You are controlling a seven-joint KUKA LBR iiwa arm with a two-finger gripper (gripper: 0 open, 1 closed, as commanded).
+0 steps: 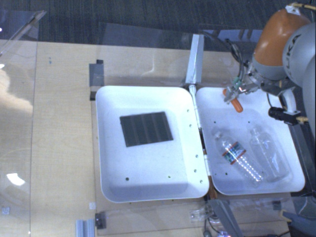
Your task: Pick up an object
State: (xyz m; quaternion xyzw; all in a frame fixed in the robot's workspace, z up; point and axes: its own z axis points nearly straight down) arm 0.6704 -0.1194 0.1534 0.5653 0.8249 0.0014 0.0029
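Over the far end of the right bin (296,179), the gripper (236,94) hangs from the grey-and-orange arm (279,38), with a small orange object (237,104) at its tips; whether the fingers pinch it or merely touch it cannot be told. Nearer the camera than the fingers lie a clear plastic bottle with a dark label (238,158) and a second clear bottle (266,149) just beside it. Well to the fingers' left, a dark ribbed mat (146,128) lies flat in the left bin (113,181).
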